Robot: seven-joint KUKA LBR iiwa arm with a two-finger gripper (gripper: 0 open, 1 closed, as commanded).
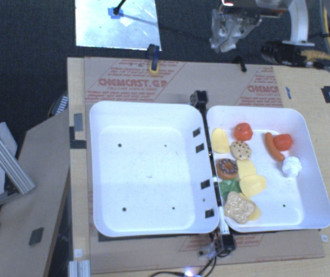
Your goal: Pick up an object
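The gripper [227,36] hangs at the twelve-to-one o'clock edge of the view, a pale, glossy grey-white claw below a blurred metal wrist; whether it is wide or narrow I cannot tell, and nothing shows between its tips. It sits above dark floor, just beyond the far edge of the bench.

From there, toward six o'clock, lies the brown cardboard sheet [171,79] with red printed lettering, flat and matte, that bears the two bins. The right bin [309,201] is shallow, white, smooth plastic with rounded corners. Its toy food clusters along the left side and the far part: a round red tomato [243,131], an orange-red sausage [273,146], a red lump [283,141] touching the sausage, a white crumpled piece [292,166], a pale yellow wedge [219,140], a speckled cookie [240,150], a brown ringed doughnut [227,168], a yellow potato-like oval [252,184], a green leafy bit [228,186] and a tan slice of bread [238,208]. All of these lie well apart from the claw, at about six o'clock of it.

At nine o'clock of that bin sits the left bin [147,166], white with small dark dots, joined by a black hinged divider [208,160]. At eleven o'clock of the scene a shiny metal plate [117,16] lies on dark carpet. Yellow cables [326,53] trail at two o'clock.
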